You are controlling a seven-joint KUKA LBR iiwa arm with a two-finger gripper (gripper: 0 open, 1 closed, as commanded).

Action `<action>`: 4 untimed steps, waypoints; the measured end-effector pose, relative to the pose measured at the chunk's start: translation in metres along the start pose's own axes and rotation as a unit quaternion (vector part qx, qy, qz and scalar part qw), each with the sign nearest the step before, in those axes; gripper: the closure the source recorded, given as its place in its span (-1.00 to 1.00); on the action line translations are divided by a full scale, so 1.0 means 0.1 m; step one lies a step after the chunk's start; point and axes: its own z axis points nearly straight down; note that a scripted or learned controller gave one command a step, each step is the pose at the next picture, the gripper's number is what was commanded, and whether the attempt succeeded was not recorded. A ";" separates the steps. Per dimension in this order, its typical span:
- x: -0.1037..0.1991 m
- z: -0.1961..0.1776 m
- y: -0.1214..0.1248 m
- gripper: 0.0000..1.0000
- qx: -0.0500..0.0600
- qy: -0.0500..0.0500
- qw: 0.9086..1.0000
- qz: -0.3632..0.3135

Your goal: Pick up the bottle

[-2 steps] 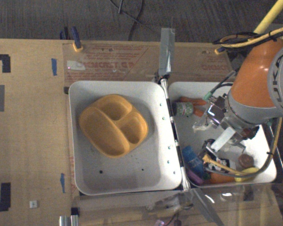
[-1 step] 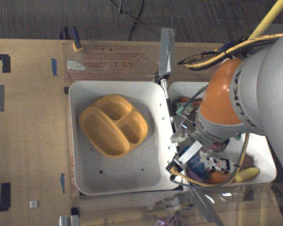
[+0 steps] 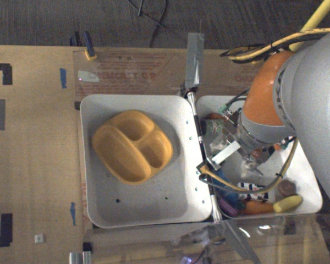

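The arm reaches down into the right bin [image 3: 312, 198], and its gripper [image 3: 254, 161] hangs low over the middle of that bin, mostly hidden under the grey wrist and orange band. A small green-labelled item [image 3: 212, 128], possibly the bottle, lies at the bin's far left corner, up and to the left of the gripper. I cannot make out anything held at the gripper.
The left bin [image 3: 99, 202] holds a yellow divided plate [image 3: 132, 146]. Along the right bin's near wall lie a purple item [image 3: 229, 205], an orange carrot-like piece [image 3: 257, 207], a yellow piece [image 3: 289, 203], a brown round thing [image 3: 287, 187] and a black-and-white striped item [image 3: 253, 187].
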 end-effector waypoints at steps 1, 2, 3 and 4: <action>-0.63 0.00 0.16 -1.00 0.002 -0.001 1.000 0.013; -1.16 0.26 0.78 -1.00 0.001 0.000 0.995 -0.101; -0.65 0.00 0.19 -1.00 0.000 0.000 0.999 -0.047; -1.09 0.40 0.69 -1.00 0.002 0.000 0.998 0.063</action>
